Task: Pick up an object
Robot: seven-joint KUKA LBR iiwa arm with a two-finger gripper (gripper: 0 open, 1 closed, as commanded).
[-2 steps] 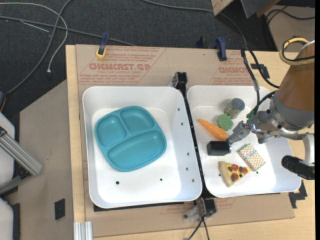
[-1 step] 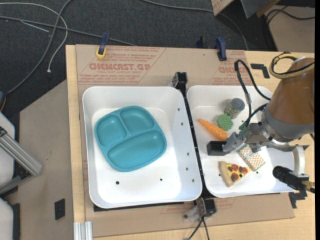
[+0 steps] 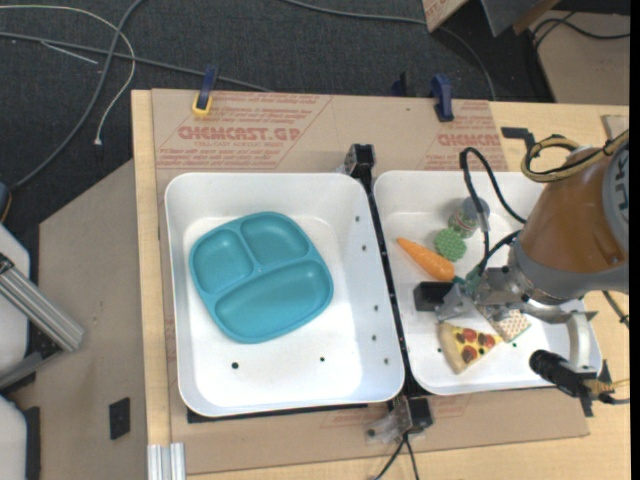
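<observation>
arm [image 3: 575,230]: enters from the right edge of the frame, grey body with the orange band, wrist down over the right bin.
gripper [image 3: 462,290]: low in the right bin, centre-right of frame, pointing left. Dark finger block sits just left of it near the bin's left wall. Can't tell whether it's apart or together; the wrist hides that.
right bin [image 3: 410,363]: white, shallow, right half of the table. Holds all the small objects.
carrot [image 3: 425,258]: orange, lying on a slant, just above and left of the gripper, close but apart.
green object [image 3: 450,244]: knobbly, round, touching the carrot's upper right end, above the gripper.
grey object [image 3: 466,212]: small, roundish, above the green one, toward the bin's upper middle. Blurry, can't identify it.
pizza slice [image 3: 466,344]: toy wedge with red spots, directly below the gripper, near the bin's lower edge.
patterned piece [image 3: 510,322]: pale with red dots, just right of the pizza slice, partly under the wrist.
left bin [image 3: 190,368]: white, left of centre.
blue plate [image 3: 262,275]: teal, three compartments, lying flat in the left bin's middle, well apart from the gripper.
table [image 3: 95,368]: tan board, cardboard sheet under the bins, two blue clamps [image 3: 207,89] on its upper edge.
</observation>
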